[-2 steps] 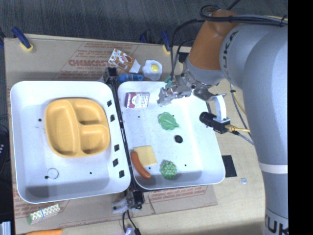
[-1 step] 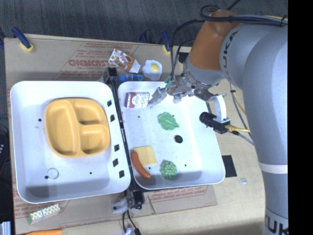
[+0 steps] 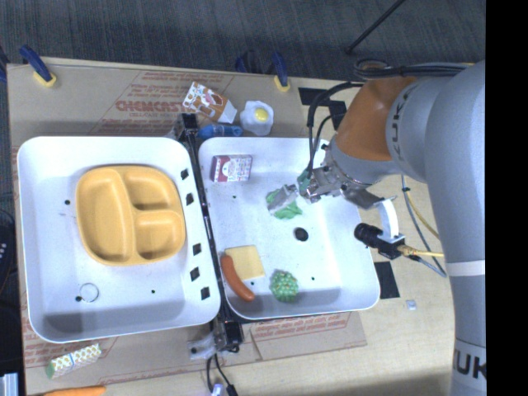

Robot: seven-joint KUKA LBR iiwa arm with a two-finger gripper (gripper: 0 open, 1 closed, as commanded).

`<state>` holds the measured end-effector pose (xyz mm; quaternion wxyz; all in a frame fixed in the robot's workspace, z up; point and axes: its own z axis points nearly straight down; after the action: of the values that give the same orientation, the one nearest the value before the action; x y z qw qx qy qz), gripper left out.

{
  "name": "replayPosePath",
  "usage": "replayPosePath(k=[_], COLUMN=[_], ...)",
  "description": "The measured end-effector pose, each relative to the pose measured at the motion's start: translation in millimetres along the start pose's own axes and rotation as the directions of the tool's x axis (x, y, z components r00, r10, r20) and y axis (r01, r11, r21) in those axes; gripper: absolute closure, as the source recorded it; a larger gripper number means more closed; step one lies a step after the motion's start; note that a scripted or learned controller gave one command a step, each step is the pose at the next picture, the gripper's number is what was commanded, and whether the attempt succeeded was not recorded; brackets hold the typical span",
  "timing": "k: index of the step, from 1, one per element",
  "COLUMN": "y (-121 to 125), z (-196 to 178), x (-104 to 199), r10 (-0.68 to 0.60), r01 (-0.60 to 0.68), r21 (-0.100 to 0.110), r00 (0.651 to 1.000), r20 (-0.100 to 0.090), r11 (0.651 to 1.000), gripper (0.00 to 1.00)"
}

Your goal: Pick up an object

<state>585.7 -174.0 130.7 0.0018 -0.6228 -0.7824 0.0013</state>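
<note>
**Gripper over green item, right bin**

The gripper is hanging low in the right bin, touching a green leafy item. Whether it is grasping anything I cannot tell. The yellow tray is sitting in the left bin.

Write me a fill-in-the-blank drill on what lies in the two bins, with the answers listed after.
1. The yellow divided tray lies in the ____ bin.
2. The gripper sits over a leafy item coloured ____.
3. The red sausage lies beside the ____ cheese slice.
4. The small red-and-white carton lies near the right bin's ____ wall.

Missing words: left; green; yellow; far
</note>
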Motion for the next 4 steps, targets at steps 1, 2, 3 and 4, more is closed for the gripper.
replayPosePath(k=[1, 2, 3, 4], y=[20, 38, 31, 73], z=[39, 38, 39, 39], x=[31, 29, 50, 61], r10=[-0.317, -0.685, -0.645, -0.623], r01=[0.317, 0.685, 0.645, 0.623], r21=[0.0, -0.002, -0.001, 0.012], r00=[0.949, 0.728, 0.764, 0.782], r20=[-0.001, 0.005, 0.001, -0.011], r11=[0.949, 0.728, 0.764, 0.782], gripper=[0.0, 0.0, 0.0, 0.0])
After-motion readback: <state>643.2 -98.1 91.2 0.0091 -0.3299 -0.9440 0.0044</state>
